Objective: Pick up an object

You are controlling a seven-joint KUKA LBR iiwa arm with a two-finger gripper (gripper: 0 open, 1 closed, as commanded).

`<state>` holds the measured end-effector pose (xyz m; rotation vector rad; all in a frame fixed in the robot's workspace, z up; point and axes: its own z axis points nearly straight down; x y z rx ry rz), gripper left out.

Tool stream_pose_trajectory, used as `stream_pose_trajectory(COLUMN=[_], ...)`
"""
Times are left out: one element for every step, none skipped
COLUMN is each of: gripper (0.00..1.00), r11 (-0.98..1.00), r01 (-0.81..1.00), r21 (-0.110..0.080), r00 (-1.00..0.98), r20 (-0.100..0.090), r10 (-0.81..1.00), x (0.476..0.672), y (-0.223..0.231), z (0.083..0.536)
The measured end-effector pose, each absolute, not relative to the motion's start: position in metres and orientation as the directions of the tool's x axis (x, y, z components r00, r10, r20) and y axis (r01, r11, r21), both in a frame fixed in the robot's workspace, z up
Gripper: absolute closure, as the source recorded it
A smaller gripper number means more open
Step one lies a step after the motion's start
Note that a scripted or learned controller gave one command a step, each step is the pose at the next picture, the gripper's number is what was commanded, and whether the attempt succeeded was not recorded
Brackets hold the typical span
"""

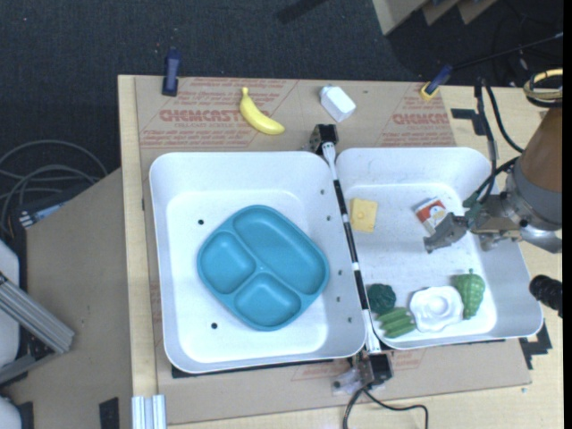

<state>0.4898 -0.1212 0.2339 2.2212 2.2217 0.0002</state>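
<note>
The right bin holds several small items. A yellow square piece lies near its left wall and a red and white item lies toward the middle. Along the front edge lie a dark green broccoli, a green pod, a white round item and a light green leafy item. My gripper reaches in from the right, low over the bin floor. It sits just below and right of the red and white item, close to it. Nothing is seen held in it.
The left bin holds a blue divided plate. Behind the bins, on the bench, lie a yellow banana and a small white block. Cables run along the right side by the arm.
</note>
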Motion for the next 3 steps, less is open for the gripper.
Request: stream_pose_trajectory(gripper=[0.0,0.0,1.0], r11=[-0.001,-0.001,-0.002], r01=[1.0,1.0,1.0], r21=[-0.001,-0.001,0.001], r00=[0.001,0.001,0.002], r20=[0.0,0.001,-0.001], r10=[1.0,1.0,1.0], x=[0.507,0.479,0.479], y=[-0.183,-0.202,-0.202], z=[0.155,0.084,0.094])
